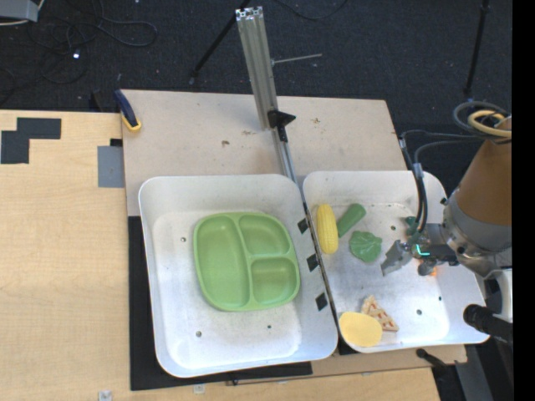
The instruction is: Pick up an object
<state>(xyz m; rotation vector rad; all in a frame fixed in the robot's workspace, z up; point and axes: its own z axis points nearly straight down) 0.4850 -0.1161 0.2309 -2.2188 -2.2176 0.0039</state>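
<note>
The right bin (435, 320) holds a yellow corn cob (325, 228), a green pickle-like piece (350, 216), a green leafy piece (365, 246), a tan pretzel-like piece (379, 314) and a yellow round disc (360, 330). My gripper (398, 260) hangs low over the middle of this bin, just right of the green leafy piece. Nothing shows between its fingers. The arm's wrist and orange band rise to the right of it.
The left bin (167, 324) bears a green divided plate (247, 260). A metal post (260, 65) stands behind the bins, with a black clip at its base. Cables run along the right bin's far right side.
</note>
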